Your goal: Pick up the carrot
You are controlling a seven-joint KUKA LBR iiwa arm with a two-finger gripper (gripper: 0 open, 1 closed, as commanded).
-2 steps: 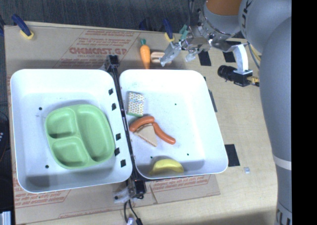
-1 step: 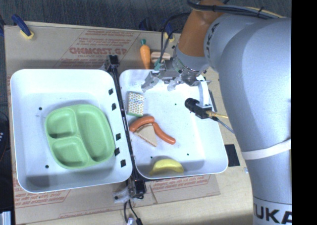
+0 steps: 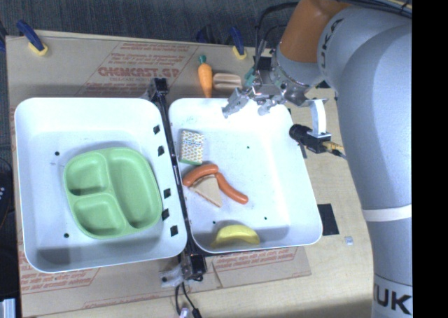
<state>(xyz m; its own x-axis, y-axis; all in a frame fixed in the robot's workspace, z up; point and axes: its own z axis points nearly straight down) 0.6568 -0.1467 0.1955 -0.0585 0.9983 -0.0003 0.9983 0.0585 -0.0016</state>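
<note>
The carrot [image 3: 204, 78], orange with a green top, lies on the cardboard just behind the right bin's [image 3: 301, 190] far rim, outside both bins. My gripper [image 3: 250, 103] hangs over the right bin's far edge, a little to the right of the carrot and slightly nearer the camera. Its fingers [image 3: 234, 104] stand spread apart with nothing between them, so it is open and apart from the carrot.
A beige block [image 3: 226, 81] lies right next to the carrot. The right bin holds a checkered waffle [image 3: 192, 146], two sausages [image 3: 200, 173], a bread wedge [image 3: 209, 194] and a banana [image 3: 236, 234]. The left bin [image 3: 35, 120] holds a green divided plate [image 3: 112, 190].
</note>
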